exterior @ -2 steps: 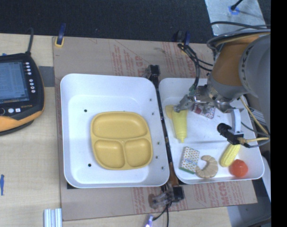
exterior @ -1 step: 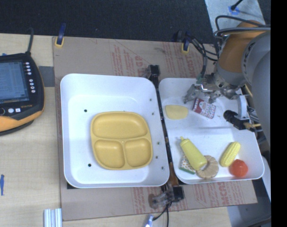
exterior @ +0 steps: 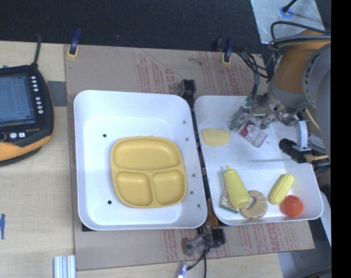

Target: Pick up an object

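The small red-and-white printed packet (exterior: 254,134) lies in the upper part of the right shallow white bin (exterior: 314,212), tilted, its long axis running from upper left to lower right, just right of the pale yellow rounded block (exterior: 215,136). The hand (exterior: 252,116) sits at the packet's upper edge, apparently touching it; whether it is clenched or released cannot be told, so no grasp can be claimed. To do this step well, it seems best to straddle the packet's short axis and close squarely before lifting. Further down the same bin lie a yellow squeeze bottle (exterior: 236,187) pointing up the bin, a yellow corn cob (exterior: 281,188), a red tomato (exterior: 291,205) and a tan round biscuit (exterior: 254,204). The left bin (exterior: 91,155) holds 1 yellow 3-compartment plastic tray (exterior: 147,170).
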`<state>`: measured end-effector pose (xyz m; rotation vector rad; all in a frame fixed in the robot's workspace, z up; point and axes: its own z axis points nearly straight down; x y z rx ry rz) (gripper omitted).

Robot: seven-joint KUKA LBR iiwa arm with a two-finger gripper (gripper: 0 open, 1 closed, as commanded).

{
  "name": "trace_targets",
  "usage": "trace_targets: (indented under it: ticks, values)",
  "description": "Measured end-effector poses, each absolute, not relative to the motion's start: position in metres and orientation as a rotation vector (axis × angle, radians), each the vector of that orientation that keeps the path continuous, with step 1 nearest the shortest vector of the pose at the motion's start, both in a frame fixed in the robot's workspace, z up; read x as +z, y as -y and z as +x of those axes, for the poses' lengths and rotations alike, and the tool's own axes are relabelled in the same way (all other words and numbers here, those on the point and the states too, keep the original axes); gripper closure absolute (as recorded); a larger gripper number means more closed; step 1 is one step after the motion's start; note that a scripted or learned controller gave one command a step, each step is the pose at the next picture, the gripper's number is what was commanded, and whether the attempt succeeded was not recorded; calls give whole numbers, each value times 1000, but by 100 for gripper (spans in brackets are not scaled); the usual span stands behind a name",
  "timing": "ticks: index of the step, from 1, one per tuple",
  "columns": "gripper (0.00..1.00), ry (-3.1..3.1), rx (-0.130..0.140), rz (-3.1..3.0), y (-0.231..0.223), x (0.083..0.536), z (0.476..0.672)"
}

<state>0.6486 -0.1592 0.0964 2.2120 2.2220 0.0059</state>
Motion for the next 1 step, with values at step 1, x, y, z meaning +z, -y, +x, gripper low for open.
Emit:
trace_targets:
  ticks: [1]
  values:
    - [0,-2225,-1,2219,184,93,657]
